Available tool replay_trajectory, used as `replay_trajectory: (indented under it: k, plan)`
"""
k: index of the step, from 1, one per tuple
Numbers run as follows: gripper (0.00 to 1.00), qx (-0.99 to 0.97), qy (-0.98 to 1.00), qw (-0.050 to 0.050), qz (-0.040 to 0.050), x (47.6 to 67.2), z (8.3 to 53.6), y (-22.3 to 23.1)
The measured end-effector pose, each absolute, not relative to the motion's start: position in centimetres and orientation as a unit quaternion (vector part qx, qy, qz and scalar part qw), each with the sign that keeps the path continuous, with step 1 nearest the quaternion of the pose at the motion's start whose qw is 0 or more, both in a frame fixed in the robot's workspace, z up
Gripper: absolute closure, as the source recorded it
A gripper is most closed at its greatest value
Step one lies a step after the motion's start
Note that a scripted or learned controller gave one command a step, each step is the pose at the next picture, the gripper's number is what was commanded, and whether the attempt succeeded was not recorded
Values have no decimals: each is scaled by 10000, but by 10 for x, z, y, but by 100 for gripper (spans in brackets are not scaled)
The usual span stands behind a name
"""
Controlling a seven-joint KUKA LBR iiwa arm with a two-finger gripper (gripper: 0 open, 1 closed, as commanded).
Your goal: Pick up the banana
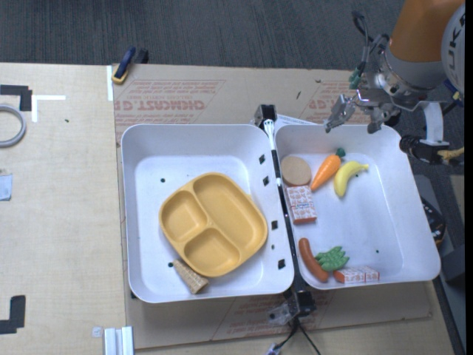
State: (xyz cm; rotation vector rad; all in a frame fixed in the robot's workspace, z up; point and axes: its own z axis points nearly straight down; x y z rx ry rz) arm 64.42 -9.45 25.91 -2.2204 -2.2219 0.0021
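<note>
Claw (355, 117) hangs above the far rim of the right bin (403, 220), its two fingers spread apart with nothing between them; I record it as released. From my remote station I see it well apart from the banana (347, 177), which lies loose on the floor of that bin, in its far half, curved with its stem end pointing toward the right wall. Just beside the banana on the left is a carrot (325, 171), tilted, its green top toward the far rim and close to the banana's upper end; whether the two touch I cannot tell. Left of the carrot sits a round tan cookie (297, 171), and just below that a small red-and-white carton (301, 203) lies flat near the divide between the bins. Along the near edge of the same bin I note a sausage (311, 259), a green leafy piece (332, 258) just beside it, and a second small red-and-white box (360, 275). Left bin (140, 198) carries a yellow three-compartment plate (213, 224), with a brown wafer-like block (190, 276) touching its near edge. Both bins rest on cardboard sheeting (185, 98) over the bench.
</note>
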Motion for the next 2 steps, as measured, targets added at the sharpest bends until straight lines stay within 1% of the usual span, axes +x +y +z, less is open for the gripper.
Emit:
replay_trajectory:
  k: [1, 2]
  plan:
    - [0, -7139, -7003, 4, 5, 609, 108, -162]
    - [0, -5822, -8130, -6, -1, 641, 93, -155]
